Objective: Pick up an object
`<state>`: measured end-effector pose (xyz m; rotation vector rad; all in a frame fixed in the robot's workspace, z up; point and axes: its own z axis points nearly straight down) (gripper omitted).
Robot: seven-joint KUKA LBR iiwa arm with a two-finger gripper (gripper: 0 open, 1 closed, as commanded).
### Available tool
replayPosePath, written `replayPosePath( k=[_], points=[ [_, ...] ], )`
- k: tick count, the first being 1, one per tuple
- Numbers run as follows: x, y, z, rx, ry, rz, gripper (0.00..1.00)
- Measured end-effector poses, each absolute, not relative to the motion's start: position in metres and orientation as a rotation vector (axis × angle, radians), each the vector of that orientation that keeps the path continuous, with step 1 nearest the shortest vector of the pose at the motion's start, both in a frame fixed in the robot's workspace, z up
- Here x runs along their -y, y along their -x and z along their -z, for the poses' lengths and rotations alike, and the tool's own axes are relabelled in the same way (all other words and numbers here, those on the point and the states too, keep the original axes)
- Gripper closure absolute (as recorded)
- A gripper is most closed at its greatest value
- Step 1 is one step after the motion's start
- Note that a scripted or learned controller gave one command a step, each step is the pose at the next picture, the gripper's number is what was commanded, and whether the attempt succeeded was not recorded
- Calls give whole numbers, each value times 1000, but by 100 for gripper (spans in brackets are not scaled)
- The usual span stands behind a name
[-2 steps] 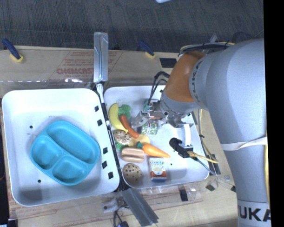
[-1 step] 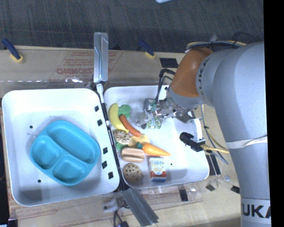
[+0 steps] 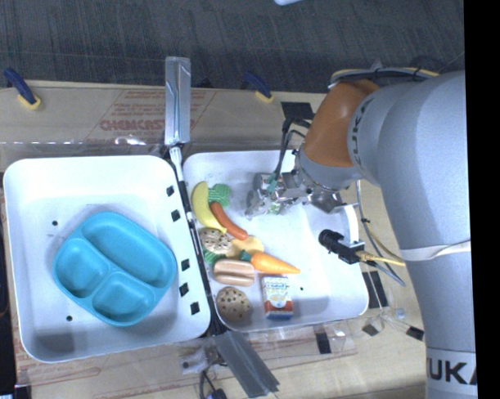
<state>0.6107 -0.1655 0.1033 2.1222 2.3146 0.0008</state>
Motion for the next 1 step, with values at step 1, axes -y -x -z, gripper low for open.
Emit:
replayPosePath(
  k=[1],
  points=[
    [100,-589,-209,-2360,-2067,-7,100]
  ],
)
